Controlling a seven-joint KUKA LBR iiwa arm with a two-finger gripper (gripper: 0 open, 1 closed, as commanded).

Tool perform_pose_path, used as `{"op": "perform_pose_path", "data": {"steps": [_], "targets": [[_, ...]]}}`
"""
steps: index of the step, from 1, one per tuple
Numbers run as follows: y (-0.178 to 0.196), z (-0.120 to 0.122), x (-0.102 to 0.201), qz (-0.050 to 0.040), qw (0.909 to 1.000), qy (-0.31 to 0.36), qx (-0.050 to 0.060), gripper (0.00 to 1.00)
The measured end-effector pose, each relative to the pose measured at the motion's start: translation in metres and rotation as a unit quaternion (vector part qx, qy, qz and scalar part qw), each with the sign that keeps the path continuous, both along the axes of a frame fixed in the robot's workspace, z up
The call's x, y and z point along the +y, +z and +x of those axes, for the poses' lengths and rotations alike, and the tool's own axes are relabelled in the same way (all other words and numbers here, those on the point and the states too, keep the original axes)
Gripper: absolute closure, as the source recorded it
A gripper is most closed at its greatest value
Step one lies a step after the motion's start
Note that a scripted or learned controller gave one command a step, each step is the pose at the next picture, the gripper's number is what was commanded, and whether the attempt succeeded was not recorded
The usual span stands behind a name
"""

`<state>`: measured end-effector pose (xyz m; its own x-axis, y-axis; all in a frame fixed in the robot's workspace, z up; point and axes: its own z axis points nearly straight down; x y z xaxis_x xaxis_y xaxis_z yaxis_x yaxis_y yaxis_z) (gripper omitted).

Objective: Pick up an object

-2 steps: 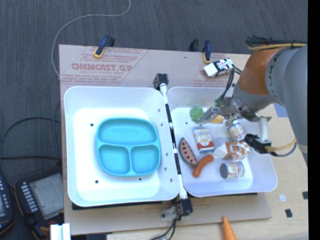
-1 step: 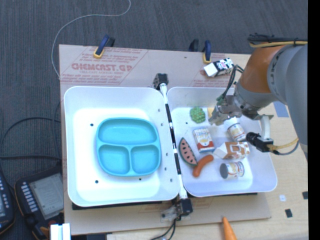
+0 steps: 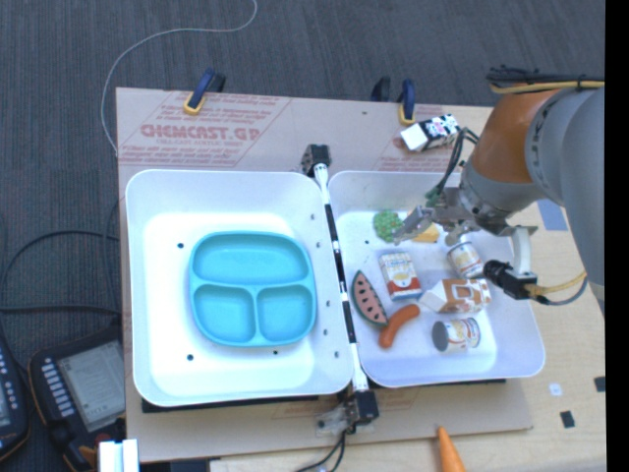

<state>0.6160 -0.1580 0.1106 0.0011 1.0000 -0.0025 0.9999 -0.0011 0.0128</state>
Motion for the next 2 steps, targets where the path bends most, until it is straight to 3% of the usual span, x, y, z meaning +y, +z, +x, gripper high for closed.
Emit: {"op": "perform_pose_path", "data": {"steps": [1,2], "targets": [[0.0101,0.0002,-0.0003,-0.0002,1.0,0.0,0.0,1.0],[0.0101,0.0002,-0.0002,-0.0002,1.0,0.0,0.0,0.0]]}}
